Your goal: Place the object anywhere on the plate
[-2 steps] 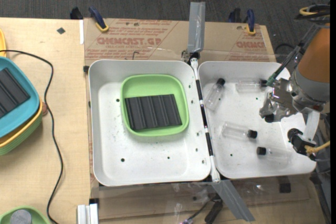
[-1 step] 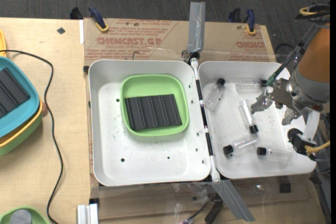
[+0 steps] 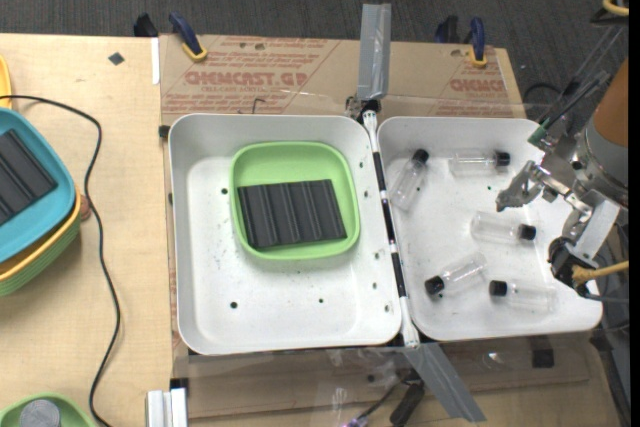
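The jaws hung over the right side of the right bin, and from where I stood I could not tell how wide they were, nor if anything was between them. Just below them lay one clear vial with a black cap, and four other vials were spread over the same bin floor, some near the divider, some toward the front wall. Nothing of these was on the green plate, which sat in the left bin with a dark ribbed mat on it. I judged that the picking step was in hand, not the placing. The next move, I think, called for closing on one vial across its narrow body, then lifting and carrying it leftward over the divider to the plate.
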Available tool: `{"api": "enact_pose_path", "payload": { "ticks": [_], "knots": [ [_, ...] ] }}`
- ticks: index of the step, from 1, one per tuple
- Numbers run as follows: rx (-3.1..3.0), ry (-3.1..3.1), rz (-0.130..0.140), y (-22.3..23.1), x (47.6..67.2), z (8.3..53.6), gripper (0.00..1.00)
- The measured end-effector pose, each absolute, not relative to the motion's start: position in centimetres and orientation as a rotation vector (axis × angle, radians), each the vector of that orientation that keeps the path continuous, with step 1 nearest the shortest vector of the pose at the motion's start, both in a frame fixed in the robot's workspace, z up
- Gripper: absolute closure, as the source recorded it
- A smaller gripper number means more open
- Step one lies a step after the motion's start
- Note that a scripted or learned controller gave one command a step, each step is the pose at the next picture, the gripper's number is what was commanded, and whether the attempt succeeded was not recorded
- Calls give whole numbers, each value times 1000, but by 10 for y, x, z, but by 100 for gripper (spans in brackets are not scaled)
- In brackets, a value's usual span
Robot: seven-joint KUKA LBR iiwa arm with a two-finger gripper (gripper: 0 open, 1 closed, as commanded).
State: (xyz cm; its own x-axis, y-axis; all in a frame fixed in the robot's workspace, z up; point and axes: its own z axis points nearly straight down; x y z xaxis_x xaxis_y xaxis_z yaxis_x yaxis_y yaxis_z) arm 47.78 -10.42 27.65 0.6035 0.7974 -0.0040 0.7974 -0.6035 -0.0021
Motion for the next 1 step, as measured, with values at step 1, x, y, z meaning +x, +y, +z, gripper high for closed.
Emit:
{"api": "enact_pose_path", "payload": {
  "ticks": [1],
  "knots": [
    [-2891,-1227,9,-133,485,284,0]
  ]
}}
